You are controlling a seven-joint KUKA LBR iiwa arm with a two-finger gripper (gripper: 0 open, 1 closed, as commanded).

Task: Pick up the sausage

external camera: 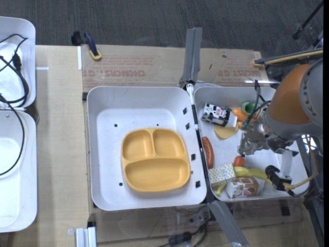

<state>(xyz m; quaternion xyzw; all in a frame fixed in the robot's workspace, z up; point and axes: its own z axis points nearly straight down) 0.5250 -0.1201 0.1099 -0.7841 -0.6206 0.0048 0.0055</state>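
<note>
Tool (pixel 250 144) hovers low in the right bin (pixel 272 94); how far it's spread, I can't tell. Sausage (pixel 207 152) lies at its nine o'clock, apart, beside the bin's left wall.

Grey arm (pixel 313 94) with orange band, metallic pincer (pixel 250 144), black cables.

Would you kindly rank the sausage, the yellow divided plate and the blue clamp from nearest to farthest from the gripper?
Measured from the gripper:
1. Sausage, in the right bin by its left wall.
2. Yellow divided plate, in the left bin.
3. Blue clamp, on the bench's far left.
</note>
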